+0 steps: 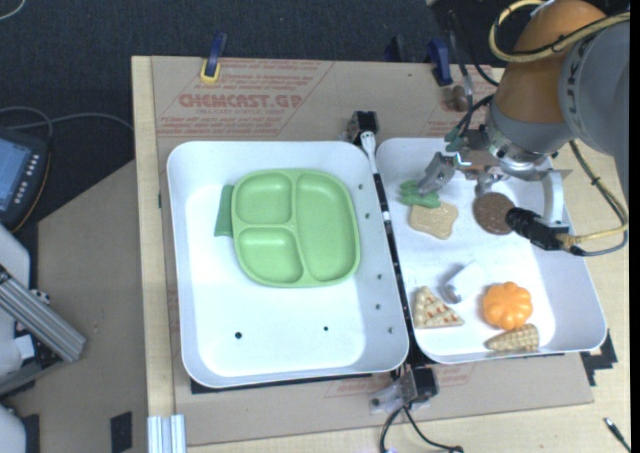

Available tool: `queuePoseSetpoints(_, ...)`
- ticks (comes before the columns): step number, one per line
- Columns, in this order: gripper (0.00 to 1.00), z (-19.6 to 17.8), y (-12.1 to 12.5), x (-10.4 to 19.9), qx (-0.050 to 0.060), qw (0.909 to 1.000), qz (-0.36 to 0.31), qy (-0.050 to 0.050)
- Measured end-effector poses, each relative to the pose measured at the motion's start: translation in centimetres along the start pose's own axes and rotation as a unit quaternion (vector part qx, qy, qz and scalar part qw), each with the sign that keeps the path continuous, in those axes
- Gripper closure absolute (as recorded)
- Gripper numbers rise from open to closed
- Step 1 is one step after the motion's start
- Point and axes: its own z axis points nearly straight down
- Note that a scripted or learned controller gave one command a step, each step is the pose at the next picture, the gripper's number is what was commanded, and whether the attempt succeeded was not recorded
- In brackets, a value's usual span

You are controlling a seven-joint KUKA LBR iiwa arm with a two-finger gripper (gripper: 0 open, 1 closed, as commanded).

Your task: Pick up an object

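Observation:
My gripper [460, 179] hangs over the far part of the right bin [580, 291], open, with nothing between its fingers. Its left finger [436, 174] points down at a small green piece [418, 192] beside a tan biscuit-like slab [435, 220]. A brown round disc [491, 212] lies just below the right finger. Nearer the front of the bin are a pizza slice [436, 309], an orange pumpkin [507, 304], a pale waffle-textured wedge [513, 340] and a small grey piece [455, 281].
The left bin [200, 321] holds a green divided plate [296, 227] on a green mat. A black ridge [381, 211] separates the two bins. The arm's grey and orange body [550, 51] and its cables cover the right bin's far right corner.

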Motion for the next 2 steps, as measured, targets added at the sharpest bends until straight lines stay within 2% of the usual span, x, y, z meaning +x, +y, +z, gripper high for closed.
queuePoseSetpoints(1,0.00,5.3,-0.1,0.1,0.000,1.0000,0.000,0.000)
queuePoseSetpoints(2,1.00,3.9,0.1,0.0,-0.003,1.0000,0.001,0.000)
